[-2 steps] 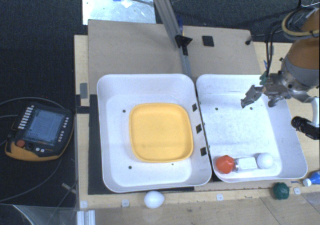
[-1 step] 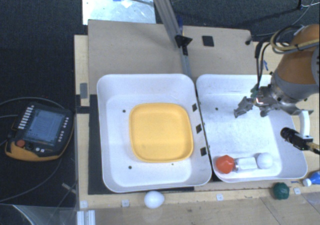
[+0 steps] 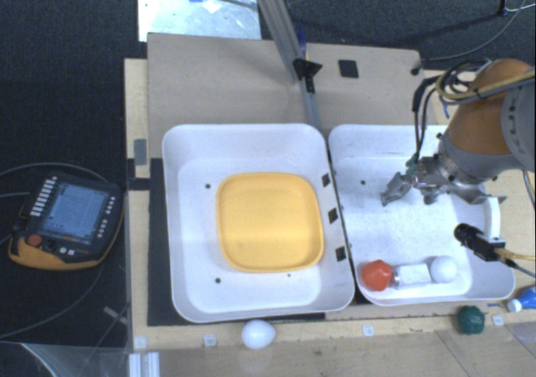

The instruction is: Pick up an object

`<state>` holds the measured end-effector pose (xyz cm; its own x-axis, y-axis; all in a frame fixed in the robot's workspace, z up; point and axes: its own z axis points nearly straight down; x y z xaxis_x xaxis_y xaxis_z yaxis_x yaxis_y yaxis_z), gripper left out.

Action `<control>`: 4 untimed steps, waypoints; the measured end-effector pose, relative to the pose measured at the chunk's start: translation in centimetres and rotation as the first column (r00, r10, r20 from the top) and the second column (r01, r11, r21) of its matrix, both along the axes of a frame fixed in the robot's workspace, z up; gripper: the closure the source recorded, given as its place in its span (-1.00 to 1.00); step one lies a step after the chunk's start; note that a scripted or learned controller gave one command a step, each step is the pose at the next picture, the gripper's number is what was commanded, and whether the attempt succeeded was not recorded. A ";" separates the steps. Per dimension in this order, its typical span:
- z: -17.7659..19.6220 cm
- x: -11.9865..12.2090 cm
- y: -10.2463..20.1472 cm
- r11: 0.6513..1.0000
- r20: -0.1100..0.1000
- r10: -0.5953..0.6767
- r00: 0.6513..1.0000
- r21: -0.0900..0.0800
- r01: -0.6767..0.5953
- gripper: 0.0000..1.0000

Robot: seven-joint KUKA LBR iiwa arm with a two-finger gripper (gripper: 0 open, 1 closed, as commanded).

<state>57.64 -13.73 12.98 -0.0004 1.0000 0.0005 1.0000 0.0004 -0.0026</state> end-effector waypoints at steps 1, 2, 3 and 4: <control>1.3 0.1 -0.1 1.000 0.004 0.000 1.000 -0.001 0.000 1.00; 7.1 -0.4 -0.7 1.000 0.008 -0.001 1.000 -0.002 0.001 1.00; 12.2 -1.0 -1.4 1.000 0.008 -0.001 1.000 -0.002 0.001 1.00; 13.7 -1.0 -1.4 1.000 0.005 0.000 1.000 -0.001 0.000 1.00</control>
